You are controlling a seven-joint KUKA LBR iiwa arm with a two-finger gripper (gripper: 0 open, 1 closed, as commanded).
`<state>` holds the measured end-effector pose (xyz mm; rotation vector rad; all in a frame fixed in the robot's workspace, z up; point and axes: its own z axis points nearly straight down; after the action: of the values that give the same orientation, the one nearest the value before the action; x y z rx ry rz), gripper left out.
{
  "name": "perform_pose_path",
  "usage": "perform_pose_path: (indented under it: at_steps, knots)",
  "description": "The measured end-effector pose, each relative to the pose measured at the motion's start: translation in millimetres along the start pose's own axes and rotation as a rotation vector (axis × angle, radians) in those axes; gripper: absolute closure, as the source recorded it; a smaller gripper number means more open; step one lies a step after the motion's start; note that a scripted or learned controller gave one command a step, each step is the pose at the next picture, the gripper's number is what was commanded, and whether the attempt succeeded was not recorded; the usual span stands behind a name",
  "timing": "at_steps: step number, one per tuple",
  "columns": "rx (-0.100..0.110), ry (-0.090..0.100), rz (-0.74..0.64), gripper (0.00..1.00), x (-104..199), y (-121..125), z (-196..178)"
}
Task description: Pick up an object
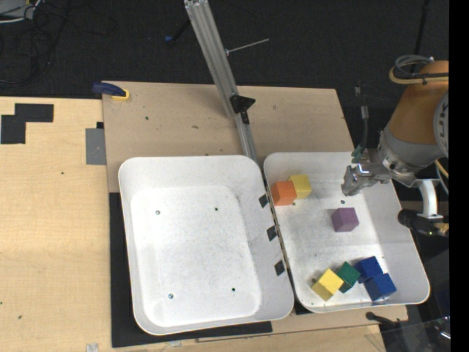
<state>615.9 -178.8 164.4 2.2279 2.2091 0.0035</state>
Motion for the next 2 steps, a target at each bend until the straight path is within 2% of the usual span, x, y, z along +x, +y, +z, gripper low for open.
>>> perform_pose_path:
  at_steps: [1, 2]
  knots:
    - [0.000, 0.000, -0.004, 1.00, -1.5, -3.7, -62.7]
    - [0.000, 0.000, -0.008, 1.00, -7.1, 4.1, -109.4]
